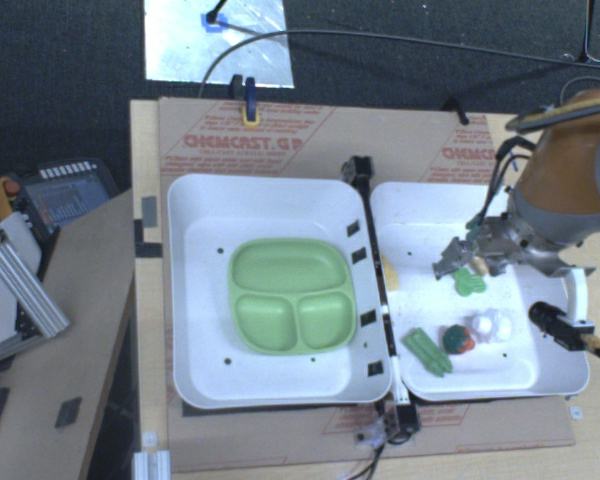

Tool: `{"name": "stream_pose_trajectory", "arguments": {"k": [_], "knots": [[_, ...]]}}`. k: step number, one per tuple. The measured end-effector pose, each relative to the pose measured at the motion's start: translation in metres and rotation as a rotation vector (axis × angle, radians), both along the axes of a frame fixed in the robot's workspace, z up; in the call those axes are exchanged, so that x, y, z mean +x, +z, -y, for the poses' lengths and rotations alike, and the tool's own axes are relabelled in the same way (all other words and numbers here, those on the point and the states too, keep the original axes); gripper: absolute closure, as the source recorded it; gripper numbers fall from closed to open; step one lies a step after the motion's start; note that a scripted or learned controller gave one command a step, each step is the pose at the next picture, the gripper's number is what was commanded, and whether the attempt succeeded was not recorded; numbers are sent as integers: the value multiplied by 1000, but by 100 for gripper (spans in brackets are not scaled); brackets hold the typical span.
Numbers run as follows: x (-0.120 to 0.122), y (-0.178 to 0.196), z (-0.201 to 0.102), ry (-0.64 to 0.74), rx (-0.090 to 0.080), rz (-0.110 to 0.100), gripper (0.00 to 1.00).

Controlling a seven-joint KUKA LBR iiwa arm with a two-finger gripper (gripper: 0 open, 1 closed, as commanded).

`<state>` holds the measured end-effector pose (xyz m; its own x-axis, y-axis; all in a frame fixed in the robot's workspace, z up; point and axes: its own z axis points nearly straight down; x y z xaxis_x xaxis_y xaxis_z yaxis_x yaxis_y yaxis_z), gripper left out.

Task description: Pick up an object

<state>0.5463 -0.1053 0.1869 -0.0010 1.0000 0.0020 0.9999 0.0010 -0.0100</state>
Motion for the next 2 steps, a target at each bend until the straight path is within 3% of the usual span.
{"name": "stream_pose_trajectory", "arguments": {"k": [1, 2], "knots": [[3, 5, 0, 2, -2, 11, 0], [1, -38, 6, 0, -1, 7, 0]]}}
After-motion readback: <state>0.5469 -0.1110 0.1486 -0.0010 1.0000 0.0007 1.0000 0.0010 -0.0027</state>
